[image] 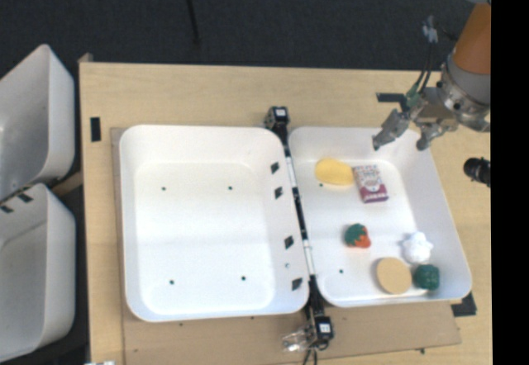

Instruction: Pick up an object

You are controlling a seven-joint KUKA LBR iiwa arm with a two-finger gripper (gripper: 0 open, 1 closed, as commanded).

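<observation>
Scene: a grey arm with an orange band reaches in from the right over a pale wooden table (198, 95) carrying two shallow white bins, left bin (198, 219) and right bin (331, 285).

Tool: the tool (407, 132) hangs above the far right corner of the right bin, its two fingers spread apart and slanting down, with nothing between them.

Objects: all lie in the right bin. A yellow oval piece (335, 172) sits nearest the far wall, a small pink-and-white carton (371, 183) touching or just beside it. Toward the middle is a small red-and-green toy (356, 235). At the near edge are a tan disc (393, 276), a dark green lump (426, 276) and a white crumpled piece (417, 247), close together.

Likely target: the carton or the yellow piece, being nearest the tool; both lie below it and toward the bin's centre, apart from the fingers.

Handling: the carton looks light and stiff with flat faces, best pinched across its narrow sides. The yellow piece looks smooth and rounded and may slip unless taken across its short width.

Risk: the two sit so close that a finger could land on the neighbour.
</observation>
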